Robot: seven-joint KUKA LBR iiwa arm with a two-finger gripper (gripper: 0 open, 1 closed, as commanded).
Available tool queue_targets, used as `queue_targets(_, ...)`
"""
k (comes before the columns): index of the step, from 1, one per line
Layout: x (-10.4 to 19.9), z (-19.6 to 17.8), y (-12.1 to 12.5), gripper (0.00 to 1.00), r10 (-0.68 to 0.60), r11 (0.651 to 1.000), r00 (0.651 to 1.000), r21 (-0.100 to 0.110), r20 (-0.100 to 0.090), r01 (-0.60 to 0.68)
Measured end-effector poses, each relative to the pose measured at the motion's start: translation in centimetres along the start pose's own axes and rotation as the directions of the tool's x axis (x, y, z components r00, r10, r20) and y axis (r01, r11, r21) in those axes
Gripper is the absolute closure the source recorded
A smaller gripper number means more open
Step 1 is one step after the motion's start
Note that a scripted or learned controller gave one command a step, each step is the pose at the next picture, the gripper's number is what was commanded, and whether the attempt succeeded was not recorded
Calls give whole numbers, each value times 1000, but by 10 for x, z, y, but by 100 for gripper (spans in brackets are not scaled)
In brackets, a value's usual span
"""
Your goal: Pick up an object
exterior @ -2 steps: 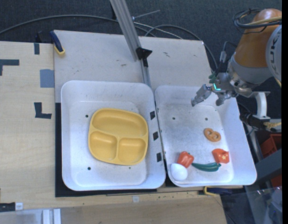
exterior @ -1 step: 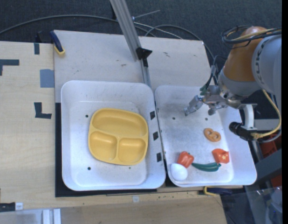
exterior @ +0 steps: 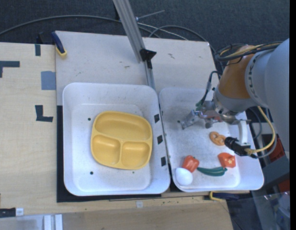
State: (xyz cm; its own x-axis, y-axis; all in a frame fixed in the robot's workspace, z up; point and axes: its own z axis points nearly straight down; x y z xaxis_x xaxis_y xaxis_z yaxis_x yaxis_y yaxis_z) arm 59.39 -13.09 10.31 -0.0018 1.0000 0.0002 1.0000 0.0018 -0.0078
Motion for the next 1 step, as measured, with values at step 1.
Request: queue_targets(1, 0, 15, 0, 0, 0, 1000, 1000, -7, 2, 0)
